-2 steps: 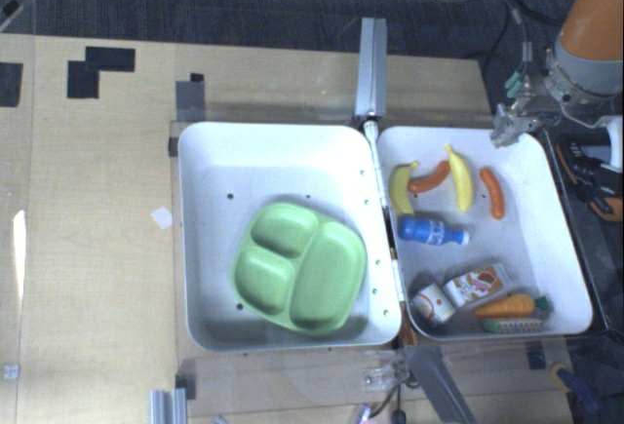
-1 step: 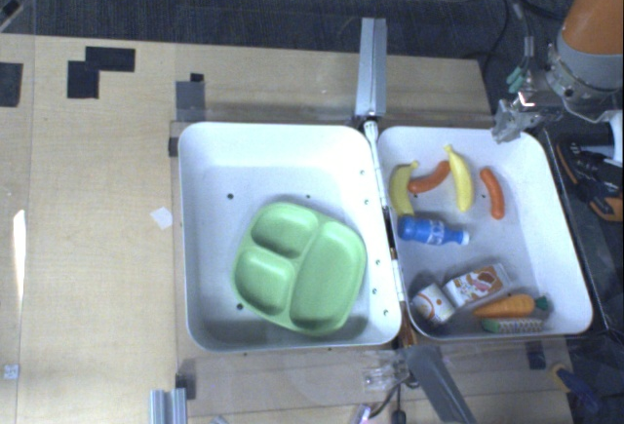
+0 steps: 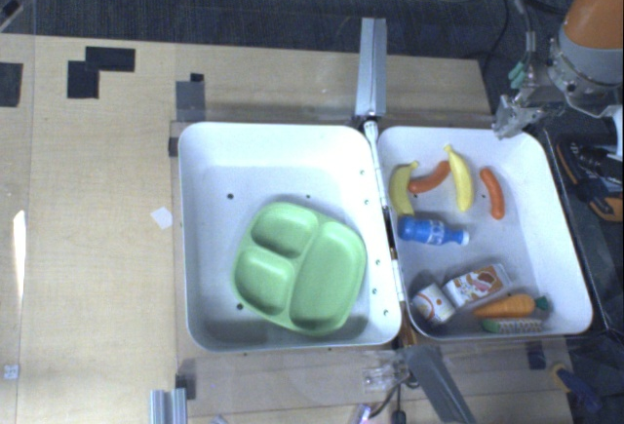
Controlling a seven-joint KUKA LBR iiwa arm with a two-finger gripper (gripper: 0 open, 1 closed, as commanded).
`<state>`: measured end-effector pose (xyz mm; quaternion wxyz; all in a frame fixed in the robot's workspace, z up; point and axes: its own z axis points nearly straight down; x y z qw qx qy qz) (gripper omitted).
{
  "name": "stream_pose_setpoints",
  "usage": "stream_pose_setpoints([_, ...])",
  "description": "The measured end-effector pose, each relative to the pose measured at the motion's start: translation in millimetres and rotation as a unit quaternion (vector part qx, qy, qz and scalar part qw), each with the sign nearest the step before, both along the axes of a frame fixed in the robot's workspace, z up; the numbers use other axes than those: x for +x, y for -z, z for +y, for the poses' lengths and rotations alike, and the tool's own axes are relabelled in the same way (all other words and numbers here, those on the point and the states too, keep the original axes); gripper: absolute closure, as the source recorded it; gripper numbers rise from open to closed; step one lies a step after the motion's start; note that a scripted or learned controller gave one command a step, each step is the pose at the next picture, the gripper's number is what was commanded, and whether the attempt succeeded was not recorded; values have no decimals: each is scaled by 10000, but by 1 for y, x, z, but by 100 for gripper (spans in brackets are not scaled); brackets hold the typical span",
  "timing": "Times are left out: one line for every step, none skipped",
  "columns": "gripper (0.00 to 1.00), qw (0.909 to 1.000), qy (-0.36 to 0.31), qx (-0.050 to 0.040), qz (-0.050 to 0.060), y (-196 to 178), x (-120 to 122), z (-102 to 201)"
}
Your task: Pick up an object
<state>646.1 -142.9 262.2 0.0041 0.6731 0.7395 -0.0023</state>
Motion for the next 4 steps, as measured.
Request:
stream_pose_setpoints([100, 10000, -42, -11, -4, -8, 2, 1])
stream_pose_setpoints([100, 10000, -80, -22, -6, -16, 5, 2])
stream_pose_setpoints([100, 9999, -117, -33, -10, -24, 7, 3])
stream_pose_setpoints([100, 9999, -151, -44, -15, -32, 9, 3])
